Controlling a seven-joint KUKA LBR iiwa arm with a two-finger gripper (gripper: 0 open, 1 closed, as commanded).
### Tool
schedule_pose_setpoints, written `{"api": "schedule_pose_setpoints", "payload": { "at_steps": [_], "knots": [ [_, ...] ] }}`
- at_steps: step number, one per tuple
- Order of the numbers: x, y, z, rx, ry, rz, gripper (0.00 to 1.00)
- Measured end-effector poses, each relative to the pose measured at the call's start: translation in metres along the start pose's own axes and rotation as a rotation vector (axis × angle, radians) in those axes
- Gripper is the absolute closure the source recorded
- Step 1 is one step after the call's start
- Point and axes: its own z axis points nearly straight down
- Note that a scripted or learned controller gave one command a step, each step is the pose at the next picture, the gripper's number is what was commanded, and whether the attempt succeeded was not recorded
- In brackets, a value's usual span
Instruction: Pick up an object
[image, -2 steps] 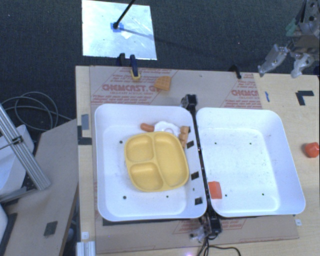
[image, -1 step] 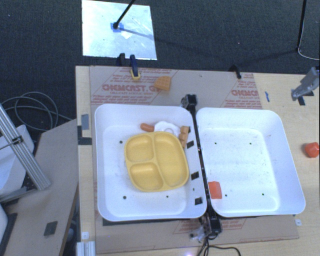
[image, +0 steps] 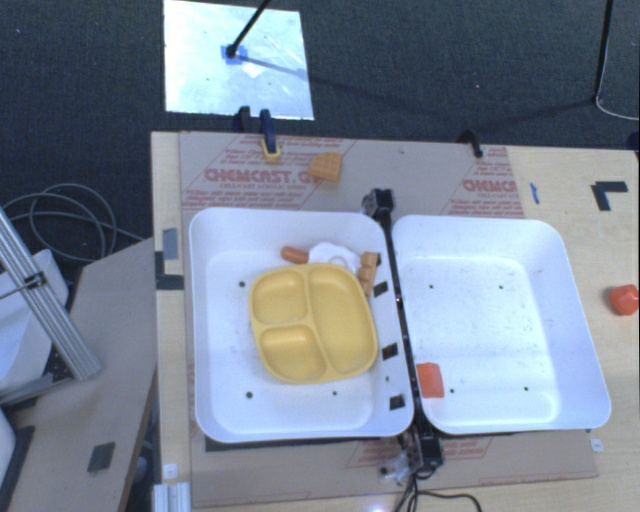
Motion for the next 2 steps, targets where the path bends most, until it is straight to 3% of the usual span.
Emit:
{"api": "schedule_pose_setpoints", "payload": {
  "at_steps": [2],
  "knots": [
    [0.0041, 0.0024, 0.0023, 0.003, 0.002, -0.009, 0.0]
  ]
}}
